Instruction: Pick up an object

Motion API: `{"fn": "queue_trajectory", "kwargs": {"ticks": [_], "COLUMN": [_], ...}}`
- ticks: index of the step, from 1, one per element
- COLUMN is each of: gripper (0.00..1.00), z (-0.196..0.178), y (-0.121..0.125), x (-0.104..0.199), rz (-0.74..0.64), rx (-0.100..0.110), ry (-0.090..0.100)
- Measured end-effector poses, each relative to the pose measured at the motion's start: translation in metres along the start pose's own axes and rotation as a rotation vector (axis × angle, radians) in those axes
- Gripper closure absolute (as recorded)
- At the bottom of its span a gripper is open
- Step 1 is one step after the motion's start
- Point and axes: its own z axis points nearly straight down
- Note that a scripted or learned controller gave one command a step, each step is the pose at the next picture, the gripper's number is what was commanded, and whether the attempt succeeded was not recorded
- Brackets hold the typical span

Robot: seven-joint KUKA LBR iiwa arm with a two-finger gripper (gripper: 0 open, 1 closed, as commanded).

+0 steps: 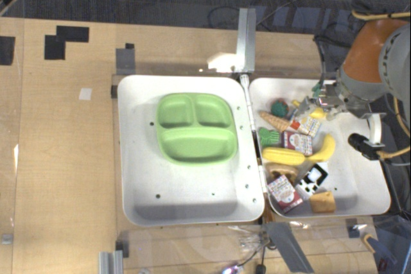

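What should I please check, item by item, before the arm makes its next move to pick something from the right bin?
1. Claw is over the right bin: ok, near the bin's far side.
2. Claw holds nothing yet: cannot tell, its tip is too small and cluttered to read.
3. Targets within reach: ok, the banana, the ice cream cone and the small cartons lie just below the claw.
4. A target stands apart from its neighbours: not ok, the items are piled touching each other.
5. Left bin ready as a drop spot: ok, the green tray sits flat in it.
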Motion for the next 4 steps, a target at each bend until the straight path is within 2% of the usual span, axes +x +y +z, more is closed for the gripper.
{"fn": "queue_trajectory", "kwargs": {"ticks": [1, 2, 3, 4], "gripper": [1.0, 1.0, 1.0, 1.0], "z": [-0.014, 0.017, 0.015, 0.015], "y": [0.003, 0.007, -0.033, -0.033], "x": [0.001, 0.065, 0.072, 0.027], "rz": [-0.002, 0.154, 0.385, 0.272], "rx": [-0.009, 0.008, 0.005, 0.006], "ry": [0.002, 0.003, 0.002, 0.001]}}
